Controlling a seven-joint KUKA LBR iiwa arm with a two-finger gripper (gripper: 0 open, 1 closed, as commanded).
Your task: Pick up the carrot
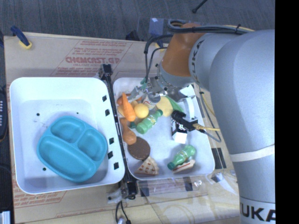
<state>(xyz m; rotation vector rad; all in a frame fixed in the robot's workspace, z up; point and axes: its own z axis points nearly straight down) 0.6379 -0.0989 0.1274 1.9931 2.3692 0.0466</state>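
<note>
Bright, even light comes from above and washes the scene. The left bin [28,125] glows almost pure white, its inner walls close to blown out, with a soft grey shade pooling along the floor around the blue tray [72,148]. The arm [243,101] catches a broad pale sheen across its grey shell and throws a dim shadow over the right bin [161,169]. Detail is soft all over: the printing on the cardboard [88,59] reads fuzzy, small items smear at their edges, and colour fringing shows. The dark floor at the top looks grainy.
</note>
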